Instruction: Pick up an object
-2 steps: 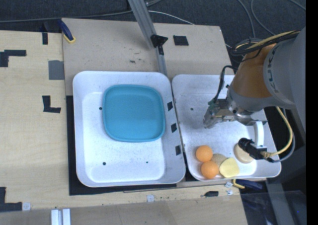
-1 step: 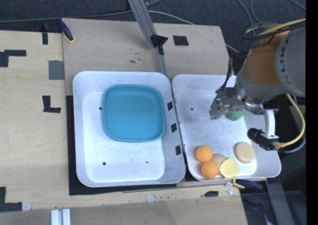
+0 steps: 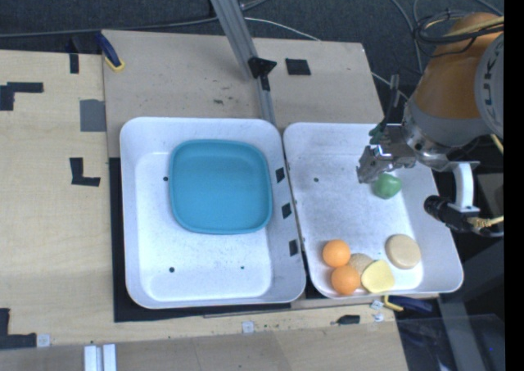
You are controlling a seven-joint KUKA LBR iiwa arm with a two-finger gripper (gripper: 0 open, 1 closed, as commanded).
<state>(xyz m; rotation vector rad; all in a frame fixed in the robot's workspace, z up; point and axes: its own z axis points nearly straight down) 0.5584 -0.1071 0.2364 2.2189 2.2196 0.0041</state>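
My gripper [image 3: 375, 166] hangs over the upper right part of the right bin [image 3: 327, 156]. A small green round object [image 3: 388, 187] lies directly below and to the right of it, partly covered by it. I cannot tell whether they touch. At the bin's near end sit two orange balls [image 3: 336, 253] [image 3: 345, 280], a yellow piece [image 3: 377, 276], a beige round piece [image 3: 403, 251] and a tan piece [image 3: 360, 262] tucked among them.
The left bin [image 3: 143, 222] holds a square blue plate [image 3: 219, 186] in its upper middle. A grey post [image 3: 237, 25] slants up from the gap between the bins. The arm's orange band [image 3: 458, 66] looms at the right.
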